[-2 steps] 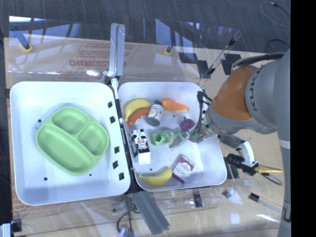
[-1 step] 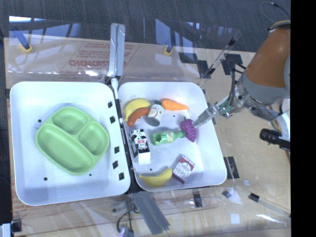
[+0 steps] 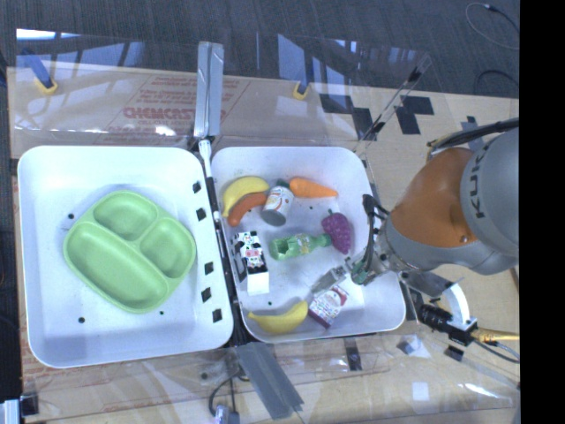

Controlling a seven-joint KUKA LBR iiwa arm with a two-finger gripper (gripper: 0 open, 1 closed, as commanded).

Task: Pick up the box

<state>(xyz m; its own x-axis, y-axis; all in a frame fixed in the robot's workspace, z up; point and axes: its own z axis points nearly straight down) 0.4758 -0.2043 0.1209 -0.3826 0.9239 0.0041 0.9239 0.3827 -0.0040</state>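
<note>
I'm looking down on a robotics lab cell: a tabletop (image 3: 106, 117) sheeted in clear plastic carries two white bins (image 3: 35, 263), fenced by transparent panels (image 3: 353, 69), with dark carpet (image 3: 265, 3) behind and loose cables (image 3: 490, 16) on it. Toy food (image 3: 245, 191) and a green divided plate (image 3: 131, 250) serve as test props

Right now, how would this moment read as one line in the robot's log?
task: pick up box | gripper: low in right bin, beside red carton | milk box: untouched, bin's left side
</note>
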